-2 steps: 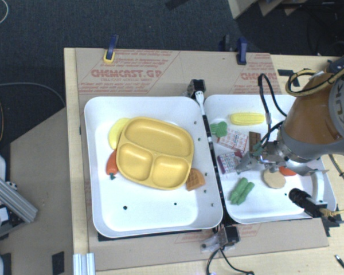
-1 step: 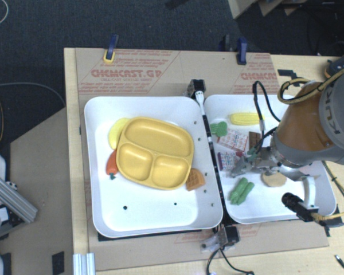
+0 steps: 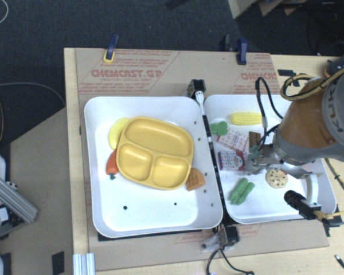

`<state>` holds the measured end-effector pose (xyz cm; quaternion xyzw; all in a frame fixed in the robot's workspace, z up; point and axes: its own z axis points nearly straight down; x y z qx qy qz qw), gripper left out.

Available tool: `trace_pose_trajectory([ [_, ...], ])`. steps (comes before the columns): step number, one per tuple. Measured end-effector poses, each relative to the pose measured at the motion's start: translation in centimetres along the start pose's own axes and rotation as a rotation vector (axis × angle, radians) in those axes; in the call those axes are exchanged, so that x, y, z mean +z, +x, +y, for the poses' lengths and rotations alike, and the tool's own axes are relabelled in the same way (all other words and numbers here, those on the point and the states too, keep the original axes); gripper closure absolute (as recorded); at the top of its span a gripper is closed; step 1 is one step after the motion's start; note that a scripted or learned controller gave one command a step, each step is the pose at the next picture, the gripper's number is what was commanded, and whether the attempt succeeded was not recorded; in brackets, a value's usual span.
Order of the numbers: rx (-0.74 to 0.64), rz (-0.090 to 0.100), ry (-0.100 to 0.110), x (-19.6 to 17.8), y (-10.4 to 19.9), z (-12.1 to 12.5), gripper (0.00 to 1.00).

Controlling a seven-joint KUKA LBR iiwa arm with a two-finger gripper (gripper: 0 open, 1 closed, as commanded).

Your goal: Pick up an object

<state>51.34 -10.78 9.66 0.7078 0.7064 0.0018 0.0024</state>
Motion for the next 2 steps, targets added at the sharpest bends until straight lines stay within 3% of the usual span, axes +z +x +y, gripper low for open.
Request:
trace_pose_trajectory([
  [2,-0.002,-0.001,0.000,-8.7,-0.8,0.2,1.00],
])
